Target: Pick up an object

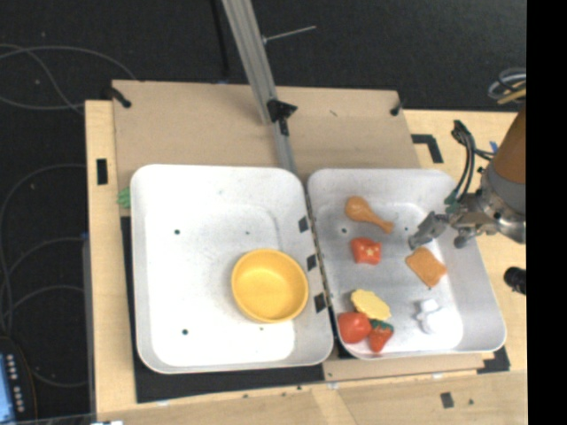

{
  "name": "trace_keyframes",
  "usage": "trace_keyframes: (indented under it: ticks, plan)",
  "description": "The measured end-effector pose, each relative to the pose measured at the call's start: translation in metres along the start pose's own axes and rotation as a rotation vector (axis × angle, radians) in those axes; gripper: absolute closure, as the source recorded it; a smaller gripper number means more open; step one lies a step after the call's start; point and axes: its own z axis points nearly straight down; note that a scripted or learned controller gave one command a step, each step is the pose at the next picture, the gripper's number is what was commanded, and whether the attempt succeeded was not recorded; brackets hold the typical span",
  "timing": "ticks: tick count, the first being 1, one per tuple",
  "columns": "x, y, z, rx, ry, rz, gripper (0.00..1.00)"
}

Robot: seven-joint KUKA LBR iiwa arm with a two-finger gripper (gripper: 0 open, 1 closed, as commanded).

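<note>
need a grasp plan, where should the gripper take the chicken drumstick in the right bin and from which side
Probably the thin bone end of the drumstick, which points toward the bin's middle. Come from above, fingers across its length: it lies flat with bare floor around it, and the shaft is narrower than the rounded meat end.

Looks like a robotics lab w/ test bench. Two white bins (pixel 159 343) on a board (pixel 195 122), loose cables (pixel 35 69) on dark floor, metal mast (pixel 252 51) behind.

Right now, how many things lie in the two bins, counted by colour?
Yellow: 2, the bowl in the left bin and the corn in the right bin.
Red: 3, the pepper, the tomato and the strawberry.
Orange-brown: 2, the drumstick and the bread.
White: 1, a small object.
Total: 8.
</note>
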Motion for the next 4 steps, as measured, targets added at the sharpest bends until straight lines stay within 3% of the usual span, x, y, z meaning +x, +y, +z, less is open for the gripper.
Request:
trace_keyframes:
  ticks: [2, 3, 4]
  plan:
    - [0.005, -0.004, 0.092, -0.012, -0.004, 0.001, 0.0]
    - [0.005, -0.003, 0.081, -0.017, -0.003, 0.006, 1.0]
    - [-0.003, -0.005, 0.035, -0.011, 0.0, 0.003, 1.0]
